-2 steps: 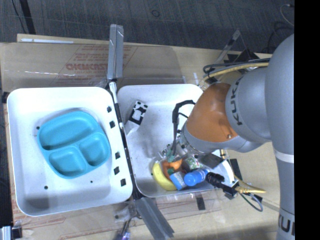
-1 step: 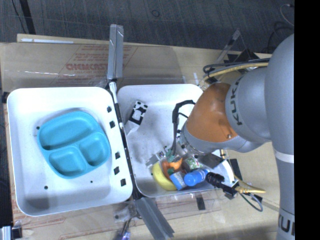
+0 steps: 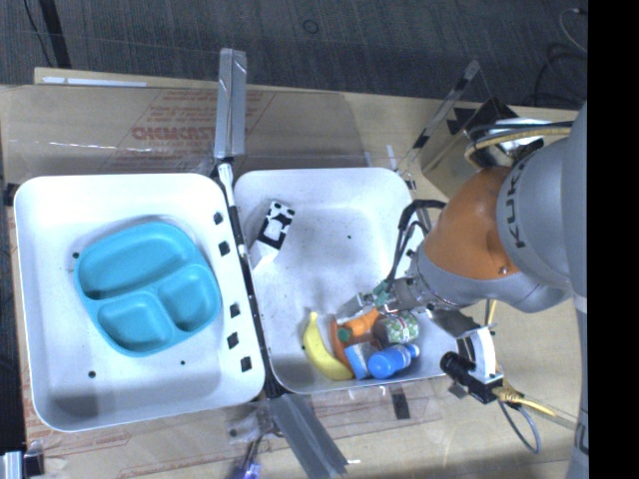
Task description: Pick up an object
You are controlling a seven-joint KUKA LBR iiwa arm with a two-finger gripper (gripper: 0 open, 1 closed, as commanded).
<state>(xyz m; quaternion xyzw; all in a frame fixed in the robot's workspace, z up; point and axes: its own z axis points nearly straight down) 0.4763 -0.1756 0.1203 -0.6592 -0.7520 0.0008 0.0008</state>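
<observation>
Overhead slanted view of the counter carrying two shallow white bins side by side. The left bin holds one blue divided tray, lying flat near its middle with three compartments facing up; it sits well apart from the arm and looks to play no part in the present grasp. The right bin holds the candidate objects, which are heaped in its near corner on the arm's side, probably because the bin floor dips toward that corner: one yellow banana curving along the bin's near wall, one orange item just beside it, one blue bottle-like item touching the orange one, and one green patterned item at the top of the heap. A single black-and-white checkered block lies apart from the heap, close to the wall that divides the bins. The arm reaches in from the right with its wrist bent down over the heap, so that the pincer sits just above or against the green and orange items; this posture suggests a descent onto the cluster to take one object. How wide the pincer stands cannot be told, since the wrist and cabling cover it, and no object can be seen lifted clear of the bin
</observation>
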